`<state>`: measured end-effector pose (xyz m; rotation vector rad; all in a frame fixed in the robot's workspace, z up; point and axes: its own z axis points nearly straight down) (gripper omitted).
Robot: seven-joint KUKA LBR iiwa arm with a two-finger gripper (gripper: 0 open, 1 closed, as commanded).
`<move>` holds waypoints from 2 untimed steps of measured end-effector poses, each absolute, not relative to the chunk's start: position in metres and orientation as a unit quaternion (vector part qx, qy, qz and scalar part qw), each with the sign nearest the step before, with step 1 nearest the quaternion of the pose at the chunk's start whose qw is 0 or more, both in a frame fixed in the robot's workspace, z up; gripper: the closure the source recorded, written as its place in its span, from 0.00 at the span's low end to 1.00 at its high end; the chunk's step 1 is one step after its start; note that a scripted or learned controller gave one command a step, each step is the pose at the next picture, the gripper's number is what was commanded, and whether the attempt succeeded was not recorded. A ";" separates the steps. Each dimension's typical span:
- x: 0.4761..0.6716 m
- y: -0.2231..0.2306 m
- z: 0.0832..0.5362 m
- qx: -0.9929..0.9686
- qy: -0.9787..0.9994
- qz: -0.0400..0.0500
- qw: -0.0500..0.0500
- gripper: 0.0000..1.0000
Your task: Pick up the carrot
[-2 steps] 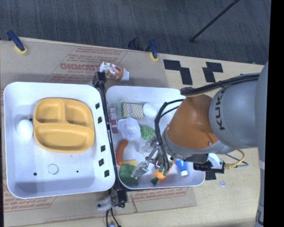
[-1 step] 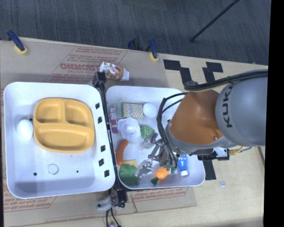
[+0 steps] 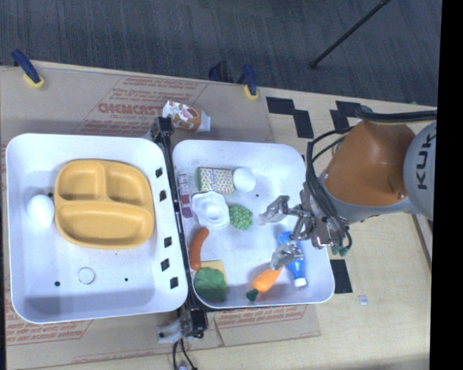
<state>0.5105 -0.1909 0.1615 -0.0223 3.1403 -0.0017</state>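
Observation:
The carrot (image 3: pixel 265 280), orange with a green leafy end, lies near the front edge of the right bin (image 3: pixel 311 291). My gripper (image 3: pixel 281 234) hovers over the right side of that bin, just up and right of the carrot. It is open, with one finger (image 3: pixel 274 210) toward the back and the other finger (image 3: pixel 285 258) close above the carrot's thick end. Nothing is held between them. A blue bottle (image 3: pixel 294 264) with a white cap lies partly under the front finger, beside the carrot.
The right bin also holds a sausage (image 3: pixel 198 247), a green leafy toy (image 3: pixel 210 283), a green ball (image 3: pixel 240 217), a white cup (image 3: pixel 212 208), a white egg (image 3: pixel 244 178) and a cracker box (image 3: pixel 215 180). A yellow divided plate (image 3: pixel 104 202) sits in the left bin.

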 end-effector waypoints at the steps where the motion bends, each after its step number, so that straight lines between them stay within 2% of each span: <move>1: 0.477 -0.133 0.134 -0.040 0.999 0.001 -0.001 0.00; 2: 0.499 -0.133 0.091 -0.247 0.969 0.000 0.000 0.00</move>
